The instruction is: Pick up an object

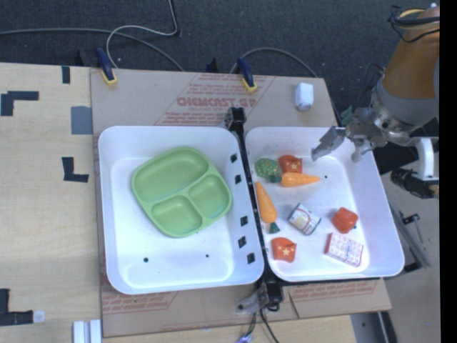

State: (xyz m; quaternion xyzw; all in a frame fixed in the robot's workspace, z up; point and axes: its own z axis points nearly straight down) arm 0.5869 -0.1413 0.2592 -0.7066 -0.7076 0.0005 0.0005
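A grey robot arm with an orange band reaches in from the right, and its 2-finger gripper [340, 146] hangs over the far right part of the right white bin [371, 213], fingers spread apart and grasping nothing.

Nearest the gripper, toward the bin's far left, an orange toy carrot [299, 180] lies flat, its long axis running left to right with the pointed tip toward the right. Touching its far side are a red toy pepper [290, 163] and a green toy broccoli [267, 168].

A second orange toy carrot [266, 204] lies along the bin's left wall, its long axis running far to near. A small printed can [304, 219] lies tilted at the middle. A red block [344, 220] sits toward the right wall, a red toy with a yellow star [283, 249] near the front left, and a pink patterned packet [344, 249] near the front right corner.

The left white bin [114, 191] holds a light green 3-compartment plate [181, 191].

Both bins rest on brown cardboard [200, 98] clamped to a pale wooden worktop [39, 206]. A small white object [304, 95] lies on the cardboard beyond the right bin. Dark carpet with cables lies behind.
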